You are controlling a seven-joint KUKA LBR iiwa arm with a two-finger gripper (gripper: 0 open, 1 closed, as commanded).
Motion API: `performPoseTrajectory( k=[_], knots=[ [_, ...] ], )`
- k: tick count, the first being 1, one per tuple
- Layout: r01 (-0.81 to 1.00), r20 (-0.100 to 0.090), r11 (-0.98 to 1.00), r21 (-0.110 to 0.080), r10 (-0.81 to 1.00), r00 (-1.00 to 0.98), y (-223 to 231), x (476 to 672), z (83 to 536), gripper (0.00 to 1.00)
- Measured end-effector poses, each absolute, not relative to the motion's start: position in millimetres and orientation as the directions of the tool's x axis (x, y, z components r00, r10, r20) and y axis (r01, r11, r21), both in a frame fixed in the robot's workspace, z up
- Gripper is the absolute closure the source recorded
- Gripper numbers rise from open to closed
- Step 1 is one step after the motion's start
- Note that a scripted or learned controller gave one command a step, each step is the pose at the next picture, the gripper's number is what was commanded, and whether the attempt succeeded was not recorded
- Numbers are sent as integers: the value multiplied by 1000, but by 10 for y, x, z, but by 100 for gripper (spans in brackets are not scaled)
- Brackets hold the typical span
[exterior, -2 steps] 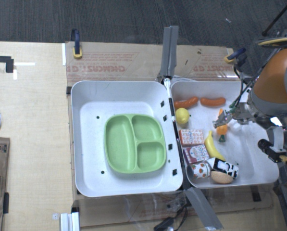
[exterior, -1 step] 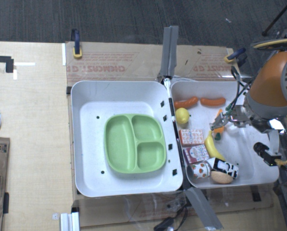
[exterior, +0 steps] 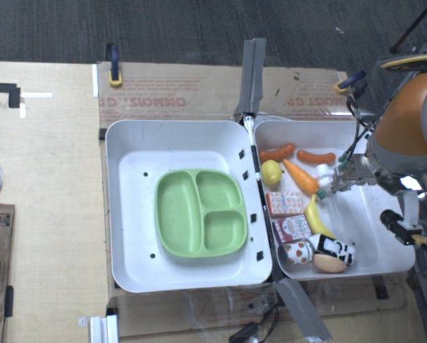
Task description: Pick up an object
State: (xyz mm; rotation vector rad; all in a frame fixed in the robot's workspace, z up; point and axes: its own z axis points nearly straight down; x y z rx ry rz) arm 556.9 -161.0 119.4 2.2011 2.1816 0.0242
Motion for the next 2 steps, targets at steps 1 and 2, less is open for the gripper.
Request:
performPoseTrajectory(
  k=[1,2],
  knots=[
    [999,-19,-9,41,1000,10,-1609,5569,1194,0],
    [999,-1,-50,-2,999,50,-1194,6074,911,0]
  ],
)
